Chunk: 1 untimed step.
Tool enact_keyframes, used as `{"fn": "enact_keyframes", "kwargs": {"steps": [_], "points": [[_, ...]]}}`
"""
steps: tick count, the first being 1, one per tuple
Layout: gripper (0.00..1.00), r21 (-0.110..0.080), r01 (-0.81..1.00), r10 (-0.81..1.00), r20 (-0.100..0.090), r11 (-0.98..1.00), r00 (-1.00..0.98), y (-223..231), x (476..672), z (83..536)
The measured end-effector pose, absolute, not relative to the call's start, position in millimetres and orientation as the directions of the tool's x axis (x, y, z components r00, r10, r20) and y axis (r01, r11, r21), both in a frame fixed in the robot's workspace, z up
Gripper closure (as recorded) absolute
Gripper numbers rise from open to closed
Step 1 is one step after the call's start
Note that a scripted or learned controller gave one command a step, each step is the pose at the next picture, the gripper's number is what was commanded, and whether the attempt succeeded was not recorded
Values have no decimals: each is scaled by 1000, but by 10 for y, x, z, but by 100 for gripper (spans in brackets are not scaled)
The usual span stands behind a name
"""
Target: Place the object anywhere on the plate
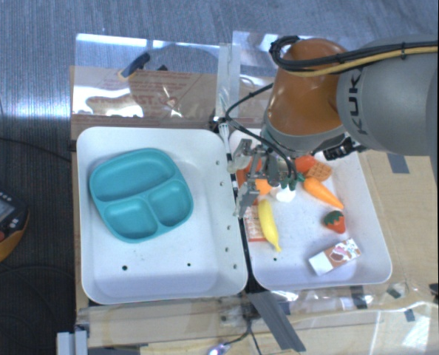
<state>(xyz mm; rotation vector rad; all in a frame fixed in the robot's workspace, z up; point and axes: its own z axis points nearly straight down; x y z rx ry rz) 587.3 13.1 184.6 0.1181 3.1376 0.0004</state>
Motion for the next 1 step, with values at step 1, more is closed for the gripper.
{"fn": "enact_keyframes", "kwargs": {"steps": [1], "points": [[0,0,75,75,-2,997,-997,131,5873,1846]]}}
